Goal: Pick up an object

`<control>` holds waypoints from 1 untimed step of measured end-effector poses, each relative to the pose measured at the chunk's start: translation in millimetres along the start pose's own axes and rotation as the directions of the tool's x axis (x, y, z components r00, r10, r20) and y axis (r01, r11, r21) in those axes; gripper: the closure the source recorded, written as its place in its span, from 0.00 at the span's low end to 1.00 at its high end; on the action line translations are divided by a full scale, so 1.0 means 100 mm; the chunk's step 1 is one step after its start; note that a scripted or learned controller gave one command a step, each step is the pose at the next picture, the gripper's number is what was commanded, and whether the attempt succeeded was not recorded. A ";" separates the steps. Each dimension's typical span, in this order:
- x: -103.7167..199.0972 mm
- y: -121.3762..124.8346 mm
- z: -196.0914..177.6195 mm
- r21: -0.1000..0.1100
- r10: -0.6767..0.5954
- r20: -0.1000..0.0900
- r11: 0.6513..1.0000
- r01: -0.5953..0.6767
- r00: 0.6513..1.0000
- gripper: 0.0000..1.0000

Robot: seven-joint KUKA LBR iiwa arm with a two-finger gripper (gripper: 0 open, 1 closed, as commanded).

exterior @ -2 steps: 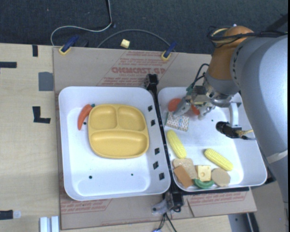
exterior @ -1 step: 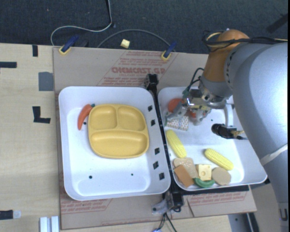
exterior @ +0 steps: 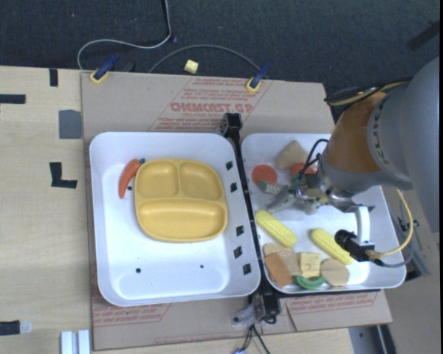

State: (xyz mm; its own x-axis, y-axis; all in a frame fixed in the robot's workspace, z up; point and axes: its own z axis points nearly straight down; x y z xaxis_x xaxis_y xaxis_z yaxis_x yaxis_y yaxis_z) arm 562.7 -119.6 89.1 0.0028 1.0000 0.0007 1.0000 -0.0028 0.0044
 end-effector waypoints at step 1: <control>0.23 1.05 0.06 0.021 -0.005 0.001 1.000 0.005 1.000 0.00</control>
State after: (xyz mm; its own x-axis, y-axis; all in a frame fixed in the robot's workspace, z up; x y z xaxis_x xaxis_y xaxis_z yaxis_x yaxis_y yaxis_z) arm 667.6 -97.3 83.1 -0.0020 1.0000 -0.0005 0.9999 0.0020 -0.0170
